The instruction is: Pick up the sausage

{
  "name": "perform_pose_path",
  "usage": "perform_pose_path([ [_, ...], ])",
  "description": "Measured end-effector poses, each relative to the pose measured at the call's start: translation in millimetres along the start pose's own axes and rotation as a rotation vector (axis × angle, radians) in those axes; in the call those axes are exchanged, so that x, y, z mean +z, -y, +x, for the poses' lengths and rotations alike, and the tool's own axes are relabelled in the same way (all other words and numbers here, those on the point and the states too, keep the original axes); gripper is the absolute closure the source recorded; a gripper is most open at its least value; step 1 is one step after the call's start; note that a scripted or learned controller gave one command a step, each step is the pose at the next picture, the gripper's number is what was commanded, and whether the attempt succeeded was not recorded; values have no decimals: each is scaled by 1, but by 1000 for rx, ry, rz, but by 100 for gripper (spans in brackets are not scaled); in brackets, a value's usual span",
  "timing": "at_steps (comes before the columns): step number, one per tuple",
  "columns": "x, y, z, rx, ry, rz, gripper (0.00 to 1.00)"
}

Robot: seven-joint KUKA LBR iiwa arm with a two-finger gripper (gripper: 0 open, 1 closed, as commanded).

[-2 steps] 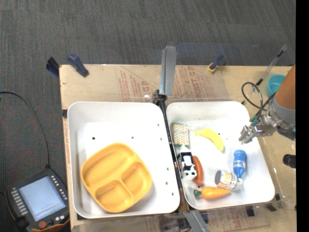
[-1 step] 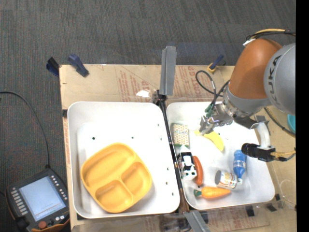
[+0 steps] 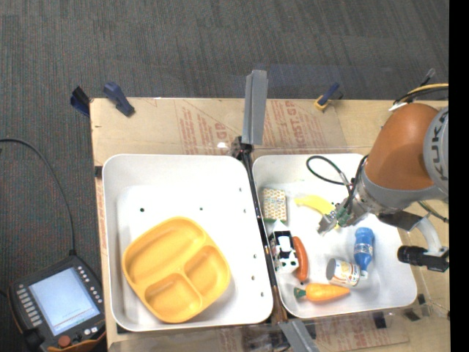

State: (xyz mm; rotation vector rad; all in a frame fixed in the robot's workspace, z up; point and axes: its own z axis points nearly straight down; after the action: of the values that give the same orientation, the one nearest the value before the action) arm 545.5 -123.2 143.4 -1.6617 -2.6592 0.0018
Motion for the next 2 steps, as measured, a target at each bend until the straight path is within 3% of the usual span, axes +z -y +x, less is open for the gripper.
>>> perform_pose_path([
  [1,-42,-27,63,-52,2,-1,100],
  [2,32,2,41,-239,1,-1,100],
])
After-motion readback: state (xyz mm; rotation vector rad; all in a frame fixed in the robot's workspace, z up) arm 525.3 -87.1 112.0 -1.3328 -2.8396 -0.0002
